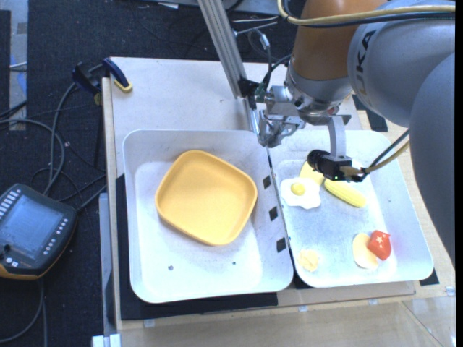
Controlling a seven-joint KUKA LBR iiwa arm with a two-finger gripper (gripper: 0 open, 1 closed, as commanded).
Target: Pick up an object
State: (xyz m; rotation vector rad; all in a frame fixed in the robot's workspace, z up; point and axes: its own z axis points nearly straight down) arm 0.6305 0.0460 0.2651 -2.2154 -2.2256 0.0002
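My gripper (272,133) hangs over the back edge of the bins, just above the divider between them. Nothing shows in its grasp. In the right bin (405,194) lie a fried-egg toy (300,192), a yellow banana (346,192), a red tomato (379,244) resting on a pale round slice (363,253), and a small yellow piece (309,260). The egg sits a short way in front of the gripper and slightly to its right. A big yellow square plate (206,196) fills the middle of the left bin (141,157).
The grey arm with its orange band (333,20) covers the back right of the scene. A slanted metal rail (224,42) runs down to the gripper. A handheld pendant (29,230) and cables lie on the floor at left.
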